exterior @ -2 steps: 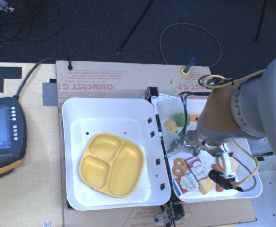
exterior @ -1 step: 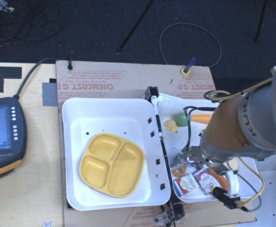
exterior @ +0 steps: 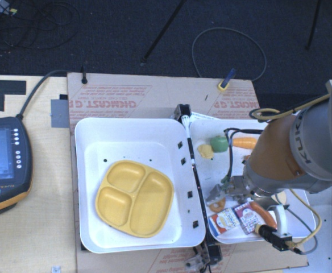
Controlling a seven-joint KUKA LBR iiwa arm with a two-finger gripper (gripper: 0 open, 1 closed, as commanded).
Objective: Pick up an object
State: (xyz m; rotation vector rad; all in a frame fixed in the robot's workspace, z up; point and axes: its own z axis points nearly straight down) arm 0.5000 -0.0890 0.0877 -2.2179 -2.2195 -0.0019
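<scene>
Two bins: yellow tray (exterior: 135, 197) left, arm (exterior: 285, 152) over cluttered right bin (exterior: 308, 220) (pincer state unclear).

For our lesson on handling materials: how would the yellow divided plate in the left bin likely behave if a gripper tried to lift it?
The yellow plate looks like moulded plastic, so it is probably stiff and light. It lies flat in the left bin, so it is unlikely to roll or tip. Its smooth, low rim may offer little grip and could slip.

Arm (exterior: 291, 152) reaching in from right, wrist angled downward.
</scene>
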